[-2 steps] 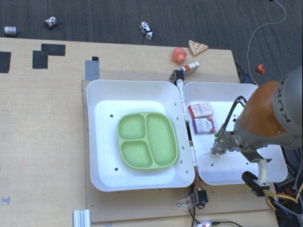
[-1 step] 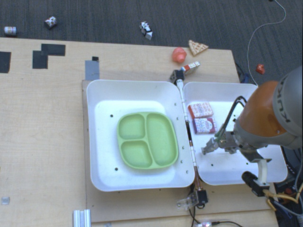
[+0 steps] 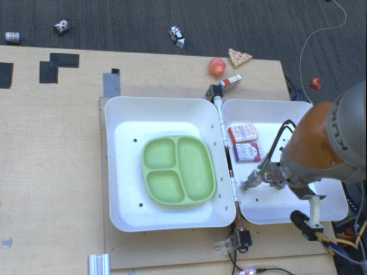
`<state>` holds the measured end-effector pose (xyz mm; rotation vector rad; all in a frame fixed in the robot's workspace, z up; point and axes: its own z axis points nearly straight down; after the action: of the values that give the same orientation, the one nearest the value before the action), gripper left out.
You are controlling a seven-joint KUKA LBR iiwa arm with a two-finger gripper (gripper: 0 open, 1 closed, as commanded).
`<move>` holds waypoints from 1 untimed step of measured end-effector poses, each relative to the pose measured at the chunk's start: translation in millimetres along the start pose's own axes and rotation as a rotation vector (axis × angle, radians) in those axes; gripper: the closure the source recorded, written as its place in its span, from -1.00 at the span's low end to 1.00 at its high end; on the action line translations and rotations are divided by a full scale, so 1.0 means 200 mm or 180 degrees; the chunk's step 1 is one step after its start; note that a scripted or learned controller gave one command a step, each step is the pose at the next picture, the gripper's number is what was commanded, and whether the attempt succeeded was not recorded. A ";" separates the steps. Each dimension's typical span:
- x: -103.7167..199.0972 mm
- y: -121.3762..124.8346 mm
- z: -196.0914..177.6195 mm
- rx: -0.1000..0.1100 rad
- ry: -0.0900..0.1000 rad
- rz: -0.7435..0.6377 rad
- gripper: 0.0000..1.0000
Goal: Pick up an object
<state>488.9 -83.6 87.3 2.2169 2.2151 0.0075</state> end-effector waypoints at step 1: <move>0.00 0.01 -0.06 -0.0020 0.0000 -0.0007 1.00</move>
<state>491.2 -83.0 98.6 2.2113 2.2144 0.0145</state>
